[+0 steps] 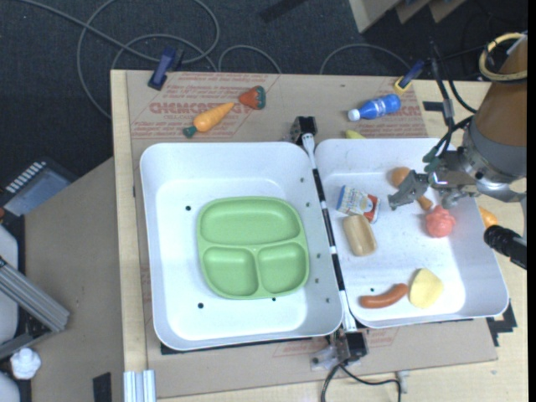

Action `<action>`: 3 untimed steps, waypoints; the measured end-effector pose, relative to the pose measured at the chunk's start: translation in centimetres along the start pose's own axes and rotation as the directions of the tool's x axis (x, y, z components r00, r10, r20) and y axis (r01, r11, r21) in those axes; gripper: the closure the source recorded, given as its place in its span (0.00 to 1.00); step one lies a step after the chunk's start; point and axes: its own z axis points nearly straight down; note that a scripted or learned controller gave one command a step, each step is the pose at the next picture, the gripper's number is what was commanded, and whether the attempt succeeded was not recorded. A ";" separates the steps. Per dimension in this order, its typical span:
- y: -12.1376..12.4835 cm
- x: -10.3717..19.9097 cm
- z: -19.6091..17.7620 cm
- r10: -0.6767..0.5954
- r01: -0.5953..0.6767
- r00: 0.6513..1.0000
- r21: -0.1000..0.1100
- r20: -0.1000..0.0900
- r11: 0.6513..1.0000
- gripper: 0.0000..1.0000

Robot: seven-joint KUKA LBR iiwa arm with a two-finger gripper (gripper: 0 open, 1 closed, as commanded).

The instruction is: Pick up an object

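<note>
My gripper (429, 193) hangs over the upper right of the right bin (469, 304), open, with nothing visibly held between its fingers. An orange piece (400, 175) lies just left of it and a pink ball (439, 222) just below it. Farther left in this bin are a small white, blue and red packet (356, 201) and a tan bread roll (360, 235). Near the front edge lie a reddish sausage (383, 297) and a yellow lump (425, 288).
The left bin (167, 224) holds a green divided plate (251, 246). Behind the bins on the board lie a carrot (213, 115), a red toy (254, 98), a blue bottle (375, 107) and a blue clip (163, 68). Cables run across the floor beyond.
</note>
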 end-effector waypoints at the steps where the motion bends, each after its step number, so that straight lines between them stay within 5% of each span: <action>1: 2.1 1.2 7.3 0.000 0.000 1.000 0.003 0.000 1.000 0.00; 2: 4.0 1.5 16.2 0.000 0.000 1.000 0.000 0.000 1.000 0.00; 3: 4.0 1.5 15.1 0.002 -0.002 1.000 -0.002 0.001 1.000 1.00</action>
